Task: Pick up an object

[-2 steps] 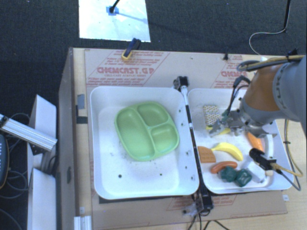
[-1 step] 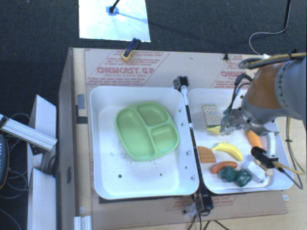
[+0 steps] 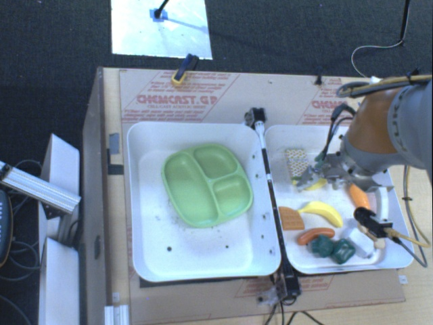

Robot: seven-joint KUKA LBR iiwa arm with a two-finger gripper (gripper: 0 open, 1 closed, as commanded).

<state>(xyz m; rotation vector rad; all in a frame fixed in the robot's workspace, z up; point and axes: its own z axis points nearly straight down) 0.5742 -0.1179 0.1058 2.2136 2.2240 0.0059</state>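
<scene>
The gripper (image 3: 312,179) sits low in the right bin (image 3: 392,259), toward its 10 o'clock corner; whether it grips anything, I cannot tell. At its 5 o'clock lies a banana (image 3: 323,212), with a carrot (image 3: 358,196) at 3 o'clock. The left bin (image 3: 145,249) carries a green divided plate (image 3: 206,184).

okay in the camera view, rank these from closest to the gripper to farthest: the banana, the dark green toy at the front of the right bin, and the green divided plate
1. Banana: right bin, just in front of the gripper.
2. Dark green toy: front of the right bin, beyond the banana.
3. Green divided plate: left bin, across the divider; even its closest edge lies a little farther than the toy.
</scene>
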